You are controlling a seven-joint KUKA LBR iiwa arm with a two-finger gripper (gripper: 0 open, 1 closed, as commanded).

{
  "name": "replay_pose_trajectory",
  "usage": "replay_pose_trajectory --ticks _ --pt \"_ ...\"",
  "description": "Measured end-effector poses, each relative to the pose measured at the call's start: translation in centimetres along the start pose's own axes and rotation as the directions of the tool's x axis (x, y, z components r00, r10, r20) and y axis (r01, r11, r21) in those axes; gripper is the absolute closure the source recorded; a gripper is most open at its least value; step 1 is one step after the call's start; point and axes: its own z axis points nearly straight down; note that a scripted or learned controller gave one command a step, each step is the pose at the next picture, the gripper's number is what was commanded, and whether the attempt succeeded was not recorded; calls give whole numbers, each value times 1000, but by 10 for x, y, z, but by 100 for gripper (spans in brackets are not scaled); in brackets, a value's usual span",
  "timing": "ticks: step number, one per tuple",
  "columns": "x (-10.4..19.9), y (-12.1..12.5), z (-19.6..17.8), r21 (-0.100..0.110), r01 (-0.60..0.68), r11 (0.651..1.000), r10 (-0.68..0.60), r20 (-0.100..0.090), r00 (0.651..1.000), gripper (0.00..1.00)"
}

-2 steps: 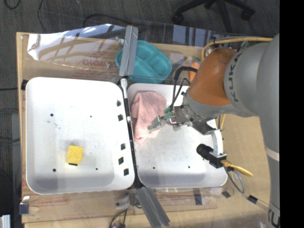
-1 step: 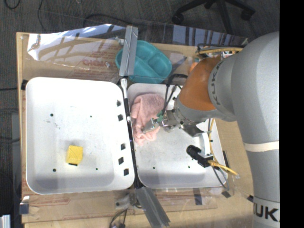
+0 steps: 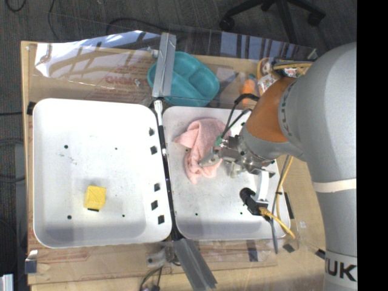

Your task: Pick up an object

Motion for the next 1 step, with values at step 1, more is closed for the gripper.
replay_pose_trajectory --ticks 1 --pt "2 0 -10 2 6 1000 -6 -2 1000 100"
